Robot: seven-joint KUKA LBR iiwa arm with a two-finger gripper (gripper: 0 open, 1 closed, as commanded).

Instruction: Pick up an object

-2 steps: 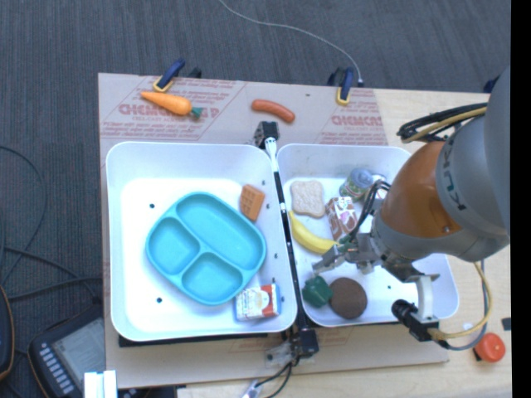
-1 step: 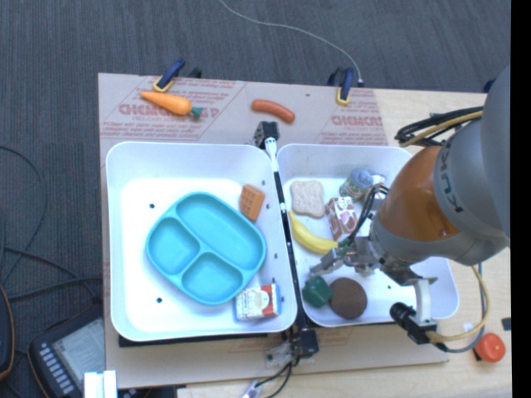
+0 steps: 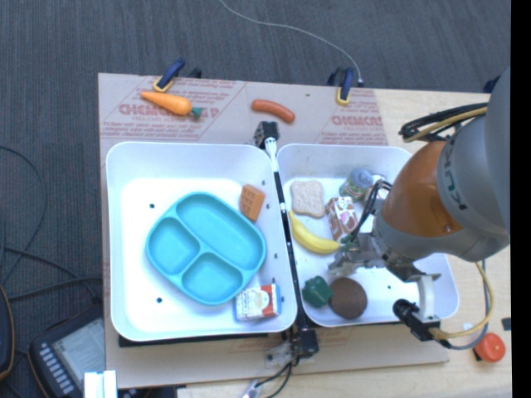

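Nearest the camera, front edge of the right bin (image 3: 448, 301): a brown round object (image 3: 348, 298) with a dark green piece (image 3: 316, 290) touching its left side. Both lie on the bin floor, just below the tool (image 3: 355, 255). In the left bin (image 3: 116, 247), front right corner: a small red-and-white carton (image 3: 255, 303) against the blue divided plate (image 3: 206, 247), which fills the bin's middle.

Mid bin, right side: the arm (image 3: 431, 206), grey with an orange band, comes in from the right and hangs low over the right bin. The tool sits just right of the banana (image 3: 312, 235) and above the brown object; cannot tell whether it is apart or together, and nothing is seen clamped in it. A red-and-white packet (image 3: 342, 216) lies beside the tool, near the banana's upper end.

Further back: slice of bread (image 3: 308, 197) left of a small jar (image 3: 359, 182). In the left bin, an orange waffle-like piece (image 3: 252, 201) at the plate's upper right rim.

Farthest, on the cardboard-covered worktop (image 3: 348, 123) behind the bins: a toy carrot (image 3: 168, 103) at left, a sausage (image 3: 273, 110) centre.
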